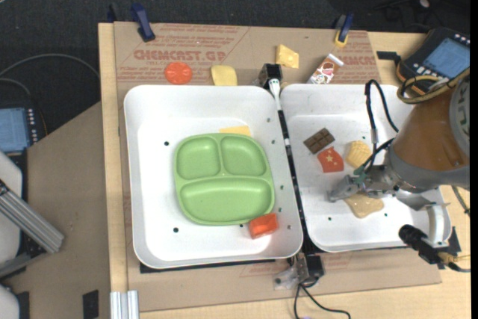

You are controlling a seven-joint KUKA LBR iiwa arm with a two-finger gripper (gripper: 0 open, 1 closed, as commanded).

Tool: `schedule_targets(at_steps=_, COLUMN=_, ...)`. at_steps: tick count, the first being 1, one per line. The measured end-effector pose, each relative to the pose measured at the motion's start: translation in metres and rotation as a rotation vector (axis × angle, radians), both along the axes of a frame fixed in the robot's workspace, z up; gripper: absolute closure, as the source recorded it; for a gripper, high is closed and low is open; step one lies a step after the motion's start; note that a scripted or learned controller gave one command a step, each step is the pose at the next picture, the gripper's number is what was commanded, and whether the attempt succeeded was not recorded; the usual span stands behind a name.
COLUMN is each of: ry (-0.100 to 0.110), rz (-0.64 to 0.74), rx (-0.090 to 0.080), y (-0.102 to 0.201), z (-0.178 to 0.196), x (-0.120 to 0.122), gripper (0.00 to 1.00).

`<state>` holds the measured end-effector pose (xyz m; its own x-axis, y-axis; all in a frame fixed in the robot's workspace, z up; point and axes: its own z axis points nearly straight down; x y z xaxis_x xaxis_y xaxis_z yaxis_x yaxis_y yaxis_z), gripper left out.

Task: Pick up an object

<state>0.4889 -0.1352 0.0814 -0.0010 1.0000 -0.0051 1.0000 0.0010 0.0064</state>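
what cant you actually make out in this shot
- Gripper, camera view: the fingers are too small and blurred to tell whether they are open or shut.
- Tan piece, camera view: partly covered by the gripper, so its shape and any contact are unclear.
- Yellow piece, camera view: mostly hidden behind the green tray.
- Arm, camera view: cut off by the right edge.

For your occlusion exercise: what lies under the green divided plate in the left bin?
A pale yellow flat piece pokes out from beneath the green divided plastic plate at its far edge; the rest of it is covered.
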Motion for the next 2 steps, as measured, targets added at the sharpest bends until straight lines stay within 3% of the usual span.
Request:
schedule_targets(at_steps=1, ry=-0.007, rz=-0.002, rx=0.0, y=-0.001, z=0.017, x=0.002, gripper=1.0)
schedule_targets(at_steps=2, ry=-0.004, rz=-0.006, rx=-0.003, y=-0.058, z=0.12, x=-0.009, gripper=1.0)
